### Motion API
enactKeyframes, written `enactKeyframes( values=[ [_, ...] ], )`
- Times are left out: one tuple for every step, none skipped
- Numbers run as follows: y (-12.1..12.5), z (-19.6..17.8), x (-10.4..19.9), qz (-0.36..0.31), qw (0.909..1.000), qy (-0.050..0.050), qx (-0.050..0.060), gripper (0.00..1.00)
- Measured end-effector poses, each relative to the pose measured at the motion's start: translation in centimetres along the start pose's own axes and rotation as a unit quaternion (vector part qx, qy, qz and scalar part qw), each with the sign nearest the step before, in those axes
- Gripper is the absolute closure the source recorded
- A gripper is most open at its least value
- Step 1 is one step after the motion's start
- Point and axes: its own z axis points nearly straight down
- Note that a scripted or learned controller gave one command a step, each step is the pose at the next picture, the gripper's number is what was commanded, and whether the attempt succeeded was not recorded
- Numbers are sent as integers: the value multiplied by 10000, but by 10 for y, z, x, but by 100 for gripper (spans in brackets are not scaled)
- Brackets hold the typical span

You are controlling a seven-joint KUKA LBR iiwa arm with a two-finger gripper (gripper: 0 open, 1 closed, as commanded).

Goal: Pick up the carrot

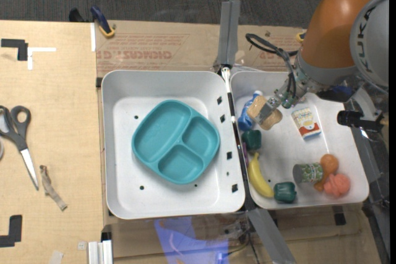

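from the camera view, over the back left part of the right bin [281, 154], the gripper [270, 113] hangs low at the end of the grey arm. a tan block sits right at its tip, but we cannot tell whether that is part of the tool or something it carries, so we cannot tell how far open it is or whether it has hold of anything.

well apart from the gripper, toward the near right corner of the same bin and beyond the small carton [306, 122], lies the short orange piece we take for the carrot [328, 164]. it touches a greyish can [306, 173] on the side facing the gripper, and a pink lump [337, 185] on the side away from it. a banana [258, 177] lies near the gripper's side of the bin, clear of the carrot.

we judge the carrot to be a light, stiff toy with a smooth, rather slippery skin that could roll or squirt out. we would take it across its narrow middle, from above, closing along the line that avoids the can and the pink lump.
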Motion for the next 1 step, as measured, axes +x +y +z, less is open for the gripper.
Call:
enactKeyframes(
  values=[
    [46, 1, 9, 392, 9992, -1, 6, 100]
  ],
)
